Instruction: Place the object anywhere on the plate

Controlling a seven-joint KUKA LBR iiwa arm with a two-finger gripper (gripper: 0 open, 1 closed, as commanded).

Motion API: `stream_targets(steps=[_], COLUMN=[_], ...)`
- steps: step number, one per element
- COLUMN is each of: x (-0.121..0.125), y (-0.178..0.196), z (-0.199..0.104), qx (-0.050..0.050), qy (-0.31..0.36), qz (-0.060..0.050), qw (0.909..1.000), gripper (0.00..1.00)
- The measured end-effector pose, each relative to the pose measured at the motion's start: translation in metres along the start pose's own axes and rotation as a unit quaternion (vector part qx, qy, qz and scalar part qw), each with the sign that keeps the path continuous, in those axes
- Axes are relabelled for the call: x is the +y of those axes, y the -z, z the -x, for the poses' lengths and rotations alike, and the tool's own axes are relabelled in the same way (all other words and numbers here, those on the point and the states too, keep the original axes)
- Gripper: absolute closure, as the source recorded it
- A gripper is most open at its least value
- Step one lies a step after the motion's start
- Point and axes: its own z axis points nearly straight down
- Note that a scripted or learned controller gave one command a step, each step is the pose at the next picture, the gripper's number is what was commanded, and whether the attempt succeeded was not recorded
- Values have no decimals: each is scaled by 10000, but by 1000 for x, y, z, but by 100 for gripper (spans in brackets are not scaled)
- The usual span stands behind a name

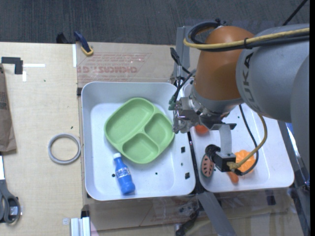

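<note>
Can't tell pincer [181, 122] state, hovering at 3 o'clock of the green plate [139, 131] rim; orange object [244, 161] at 4 o'clock in the right bin [275, 181]; could easily clip the bin wall, honestly.

Light wood bench [39, 107], seen from above. Two shallow white bins are set side by side toward its right end: left bin [91, 146] and right bin [275, 176], touching along their inner walls. A brown cardboard sheet [123, 63] is laid under the bins' far edge. A grey tape ring [64, 148] lies just left of the left bin. Scissors [9, 205] are seen at the near left corner, a brown paper bag [6, 112] at the left edge.
</note>
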Motion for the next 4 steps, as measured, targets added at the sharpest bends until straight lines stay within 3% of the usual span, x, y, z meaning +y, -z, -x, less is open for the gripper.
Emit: stream_targets(steps=[1, 2, 3, 4], x=[7, 48, 66, 101], y=[-134, -139, -143, -147], z=[-30, -28, -127, -130], qx=[36, 49, -45, -107], qy=[0, 27, -50, -24], qz=[91, 48, 32, -503], qw=[10000, 10000, 10000, 9987], gripper=[100, 100, 100, 100])
